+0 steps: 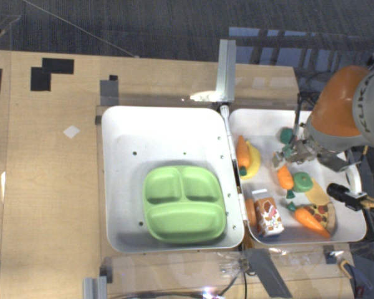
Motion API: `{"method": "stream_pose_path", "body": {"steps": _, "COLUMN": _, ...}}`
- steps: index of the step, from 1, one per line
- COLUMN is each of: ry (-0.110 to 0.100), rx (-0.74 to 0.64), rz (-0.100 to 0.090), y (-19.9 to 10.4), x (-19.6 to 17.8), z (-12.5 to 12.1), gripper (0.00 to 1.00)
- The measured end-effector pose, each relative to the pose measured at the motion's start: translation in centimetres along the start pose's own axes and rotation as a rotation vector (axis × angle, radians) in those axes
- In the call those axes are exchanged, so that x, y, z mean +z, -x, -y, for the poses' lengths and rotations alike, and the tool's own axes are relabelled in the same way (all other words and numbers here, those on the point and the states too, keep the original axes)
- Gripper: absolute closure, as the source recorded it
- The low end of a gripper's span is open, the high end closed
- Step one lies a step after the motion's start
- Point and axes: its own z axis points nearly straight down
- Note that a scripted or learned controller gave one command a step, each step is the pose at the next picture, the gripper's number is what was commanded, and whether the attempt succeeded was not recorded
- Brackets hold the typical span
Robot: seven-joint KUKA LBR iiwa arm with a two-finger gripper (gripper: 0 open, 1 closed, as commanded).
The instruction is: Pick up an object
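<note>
Gripper first: it sits low in the upper middle of the right bin, under the orange band of the arm, and I cannot tell from this slanted view what state it is in or whether anything is caught in it.

Going left to right from there. At the far left of the frame I see black square markers printed on the pale wooden bench. Next comes the left bin, shallow, white and smooth with rounded corners, carrying a green divided plate of glossy plastic with three compartments. Past the metal divider, along the right bin's left wall, lies a toy carrot against a yellow rounded piece, probably a toy banana. Lower down stands a small carton, boxy, with printed red and white faces. A short orange toy lies just below the gripper, with a green round cap-like piece beside it. In the lower right of the bin a second carrot rests on a pizza slice, flat and wedge-shaped.

My read is that I am at the reach-and-descend step, with no lift achieved. The nearest candidate is that short orange toy. Next I want the tool centred over one item, closed firmly on its narrow width, then raised straight up; these smooth tapered plastics may slip.
</note>
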Motion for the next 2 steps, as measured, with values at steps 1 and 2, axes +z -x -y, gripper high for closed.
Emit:
{"method": "stream_pose_path", "body": {"steps": 1, "ry": -0.004, "rx": 0.030, "rz": -0.002, "y": -8.7, "x": -11.9, "z": -2.2, "gripper": 1.00}}
{"method": "stream_pose_path", "body": {"steps": 2, "ry": -0.005, "rx": -0.023, "rz": 0.000, "y": -3.6, "x": -16.2, "z": 3.4, "gripper": 1.00}}
